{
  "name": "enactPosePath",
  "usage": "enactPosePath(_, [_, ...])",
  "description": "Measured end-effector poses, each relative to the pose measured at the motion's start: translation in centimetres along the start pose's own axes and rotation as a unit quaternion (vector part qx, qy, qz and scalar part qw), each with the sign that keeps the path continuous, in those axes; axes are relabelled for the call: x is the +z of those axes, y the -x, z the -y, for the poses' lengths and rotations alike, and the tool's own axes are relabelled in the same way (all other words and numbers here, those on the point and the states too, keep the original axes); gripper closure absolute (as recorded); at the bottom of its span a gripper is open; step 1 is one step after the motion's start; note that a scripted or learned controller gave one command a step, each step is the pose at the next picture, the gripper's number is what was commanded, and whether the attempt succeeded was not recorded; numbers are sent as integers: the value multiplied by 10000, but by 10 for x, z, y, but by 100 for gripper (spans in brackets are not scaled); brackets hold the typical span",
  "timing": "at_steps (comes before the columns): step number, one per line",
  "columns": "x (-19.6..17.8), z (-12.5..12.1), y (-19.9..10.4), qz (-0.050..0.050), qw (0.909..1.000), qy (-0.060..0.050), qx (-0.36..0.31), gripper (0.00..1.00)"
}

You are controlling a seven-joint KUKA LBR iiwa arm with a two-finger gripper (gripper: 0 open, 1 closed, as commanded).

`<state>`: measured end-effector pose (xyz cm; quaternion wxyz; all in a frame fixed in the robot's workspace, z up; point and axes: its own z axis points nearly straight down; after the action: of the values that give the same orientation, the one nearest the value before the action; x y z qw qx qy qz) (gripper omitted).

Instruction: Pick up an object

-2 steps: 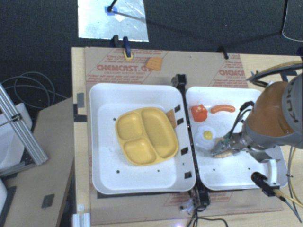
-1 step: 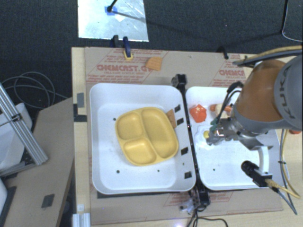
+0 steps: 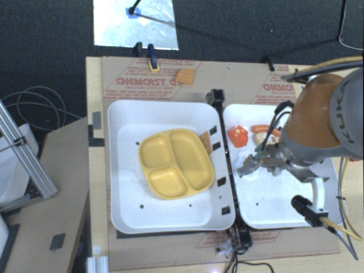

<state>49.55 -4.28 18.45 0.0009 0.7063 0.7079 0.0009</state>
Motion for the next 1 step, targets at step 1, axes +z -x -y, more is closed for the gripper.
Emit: enactPosePath(1, [-145, 5, 37, 16, 10000, 72, 0, 0])
